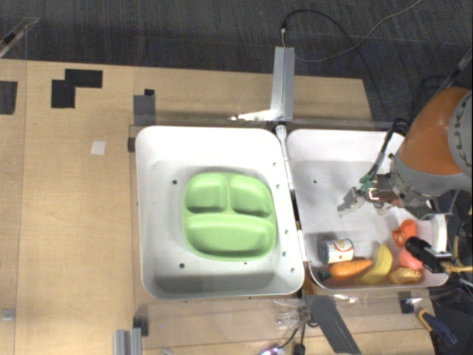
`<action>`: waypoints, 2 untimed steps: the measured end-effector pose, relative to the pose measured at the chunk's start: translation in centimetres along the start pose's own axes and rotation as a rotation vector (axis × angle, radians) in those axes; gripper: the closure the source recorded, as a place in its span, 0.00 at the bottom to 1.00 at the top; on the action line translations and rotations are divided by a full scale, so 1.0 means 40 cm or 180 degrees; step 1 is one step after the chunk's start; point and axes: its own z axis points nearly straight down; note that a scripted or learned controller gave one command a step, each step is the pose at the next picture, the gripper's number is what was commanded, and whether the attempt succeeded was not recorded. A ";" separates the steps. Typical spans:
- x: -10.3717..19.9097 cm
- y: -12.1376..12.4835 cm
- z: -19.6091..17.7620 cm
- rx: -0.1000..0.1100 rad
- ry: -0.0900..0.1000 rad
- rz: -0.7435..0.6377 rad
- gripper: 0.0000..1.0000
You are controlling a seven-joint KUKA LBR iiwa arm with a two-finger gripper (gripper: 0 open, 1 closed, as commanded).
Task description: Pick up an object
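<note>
Carrot (350,268) in right bin's (325,161) corner, below jaws.

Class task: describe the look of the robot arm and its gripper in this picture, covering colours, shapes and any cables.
The arm is bulky and rounded, with a broad orange band above a grey wrist section. A thin black cable curves down beside it toward the wrist. The gripper is small, of grey metal, with slim fingers and small green and reddish parts near its base.
</note>
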 end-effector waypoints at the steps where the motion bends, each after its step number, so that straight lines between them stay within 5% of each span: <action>1: 0.079 -0.096 0.137 -0.0050 -0.0014 -0.0359 0.00; 2: 0.089 -0.039 0.138 -0.0033 -0.0004 -0.0038 0.00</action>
